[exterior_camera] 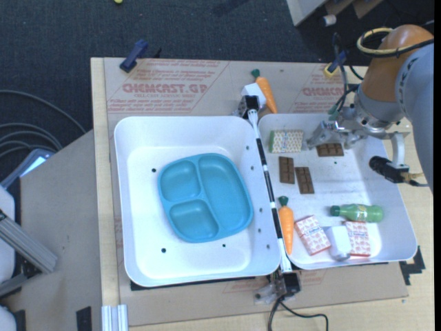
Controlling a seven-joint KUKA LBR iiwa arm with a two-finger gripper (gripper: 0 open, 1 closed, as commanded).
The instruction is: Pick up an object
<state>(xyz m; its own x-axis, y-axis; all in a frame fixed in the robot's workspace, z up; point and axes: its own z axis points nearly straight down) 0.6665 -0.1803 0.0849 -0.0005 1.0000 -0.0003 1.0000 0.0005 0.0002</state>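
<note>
Lying crosswise under fingers (331, 138): chocolate bar (330, 150).

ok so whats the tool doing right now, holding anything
tool: low over the right bin, just above a chocolate bar; cannot be told whether it holds anything.

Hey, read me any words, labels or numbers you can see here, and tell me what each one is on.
"CHEMCAST GP", red print on the bench sheet behind the left bin.
Red print behind the right bin: partly hidden by the arm, unreadable.
Smaller red lines around both: too blurred.
Red-and-white packets: print too small.
Green bottle: label too blurred.
</note>
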